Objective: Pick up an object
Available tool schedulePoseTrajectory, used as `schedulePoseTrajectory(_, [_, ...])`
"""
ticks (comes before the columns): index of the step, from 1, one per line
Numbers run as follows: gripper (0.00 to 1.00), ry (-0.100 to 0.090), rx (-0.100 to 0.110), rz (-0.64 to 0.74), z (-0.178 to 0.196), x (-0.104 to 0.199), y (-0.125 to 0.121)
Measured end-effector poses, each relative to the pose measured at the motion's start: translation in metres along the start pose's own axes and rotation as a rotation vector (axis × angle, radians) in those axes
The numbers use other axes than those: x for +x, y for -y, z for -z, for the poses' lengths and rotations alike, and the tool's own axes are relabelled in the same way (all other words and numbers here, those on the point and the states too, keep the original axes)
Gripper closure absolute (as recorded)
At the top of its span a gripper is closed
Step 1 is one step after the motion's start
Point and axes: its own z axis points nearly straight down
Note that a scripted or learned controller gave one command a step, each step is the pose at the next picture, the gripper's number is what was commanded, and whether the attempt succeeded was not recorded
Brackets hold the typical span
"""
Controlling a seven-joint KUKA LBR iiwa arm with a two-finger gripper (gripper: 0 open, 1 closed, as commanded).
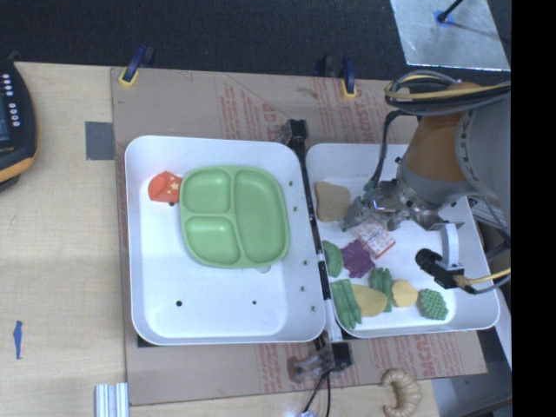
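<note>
Camera view: gripper (372,215) low in right bin (469,320), seemingly clasping a pink-white packet (377,238).

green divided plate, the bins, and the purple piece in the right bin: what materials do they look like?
Green divided plate: likely moulded plastic, matte, uniform colour, soft-edged compartments.
Bins: white plastic, slightly glossy, rounded corners.
Purple piece: probably toy food, plastic or rubber; lumpy surface, too small to say which.

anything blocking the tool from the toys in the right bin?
Nothing visible does. The tool sits low in the right bin, right over a small pink-and-white packet, with the tan piece to its left and the purple toy just below. The other toys lie along the bin's near edge.
</note>
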Motion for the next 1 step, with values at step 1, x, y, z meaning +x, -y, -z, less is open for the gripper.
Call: schedulePoseTrajectory(1, [0.00, 0.002, -0.012, 0.002, 0.0040, 0.0231, -0.0535])
